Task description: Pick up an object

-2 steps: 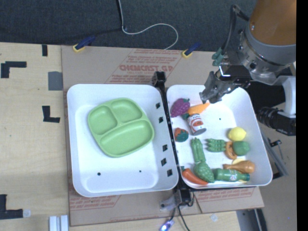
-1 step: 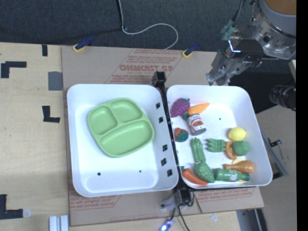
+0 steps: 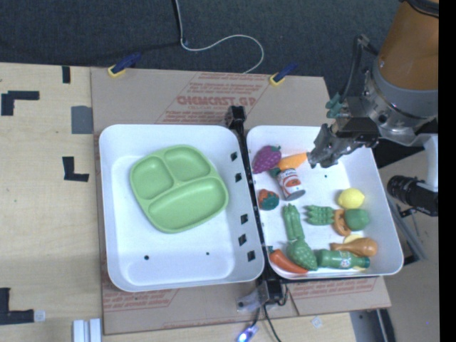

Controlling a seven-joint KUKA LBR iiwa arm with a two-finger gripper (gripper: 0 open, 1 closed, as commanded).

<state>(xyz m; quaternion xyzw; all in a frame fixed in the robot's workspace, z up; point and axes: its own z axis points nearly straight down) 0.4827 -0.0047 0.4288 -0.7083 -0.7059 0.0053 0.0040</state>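
Here, a wooden bench (image 3: 43, 212) under cardboard (image 3: 214, 98) bears two white bins; dark carpet (image 3: 85, 13) fills the top.
The left bin (image 3: 114, 262) holds a green divided plate (image 3: 179, 187). The right bin (image 3: 381, 184) holds toy food: a purple piece (image 3: 266, 158), a small can (image 3: 291, 183), a yellow lemon (image 3: 350, 198). The gripper (image 3: 322, 155) hangs at the bin's upper middle, just beside the can; whether it is wide or narrow I cannot tell.

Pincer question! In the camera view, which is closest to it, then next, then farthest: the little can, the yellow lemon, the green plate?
1. Little can, just left-below the pincer.
2. Yellow lemon, right-below it.
3. Green plate, in the left bin.
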